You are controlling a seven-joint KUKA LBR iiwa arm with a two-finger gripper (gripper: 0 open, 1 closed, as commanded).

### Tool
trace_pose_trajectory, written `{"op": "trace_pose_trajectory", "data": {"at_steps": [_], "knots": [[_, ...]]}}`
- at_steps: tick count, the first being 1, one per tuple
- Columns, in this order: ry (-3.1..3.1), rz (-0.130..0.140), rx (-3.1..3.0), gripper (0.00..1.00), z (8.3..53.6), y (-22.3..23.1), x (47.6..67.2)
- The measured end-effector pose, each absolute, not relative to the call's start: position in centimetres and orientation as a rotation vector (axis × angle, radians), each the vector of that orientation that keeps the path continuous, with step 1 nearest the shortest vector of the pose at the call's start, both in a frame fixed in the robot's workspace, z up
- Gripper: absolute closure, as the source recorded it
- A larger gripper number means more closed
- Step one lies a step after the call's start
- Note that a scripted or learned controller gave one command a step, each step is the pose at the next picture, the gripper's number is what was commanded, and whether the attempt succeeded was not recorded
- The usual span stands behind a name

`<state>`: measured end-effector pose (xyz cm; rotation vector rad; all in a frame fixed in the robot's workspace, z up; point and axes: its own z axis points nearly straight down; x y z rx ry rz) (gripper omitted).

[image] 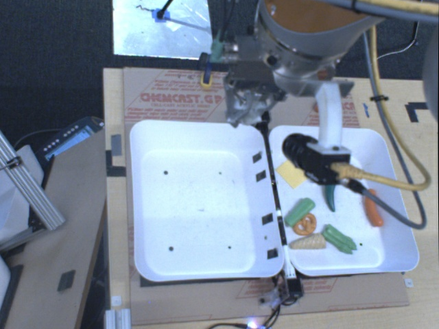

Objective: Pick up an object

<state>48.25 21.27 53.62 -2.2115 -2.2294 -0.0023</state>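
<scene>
The right bin (394,249) holds several small objects: a yellow slab (291,176), a green piece (300,211), an orange pretzel shape (305,224), a cream cone (306,242), a green pod (340,239), a teal piece (330,197) and an orange carrot shape (372,210). My gripper (248,108) hangs high over the far end of the divider between the bins, well above the objects. A white part and a black fitting (310,159) of the arm cover part of the right bin's far side.
The left bin (147,204) lies beside the right one, with black clips (260,177) along the shared rim. A yellow cable (384,181) crosses the right bin. Grey gear (27,190) stands off the bench at left.
</scene>
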Motion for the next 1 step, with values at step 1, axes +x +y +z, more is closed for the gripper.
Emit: {"op": "trace_pose_trajectory", "data": {"at_steps": [1], "knots": [[-2.227, -0.003, -2.216, 1.0, 53.5, 22.79, 48.63]]}}
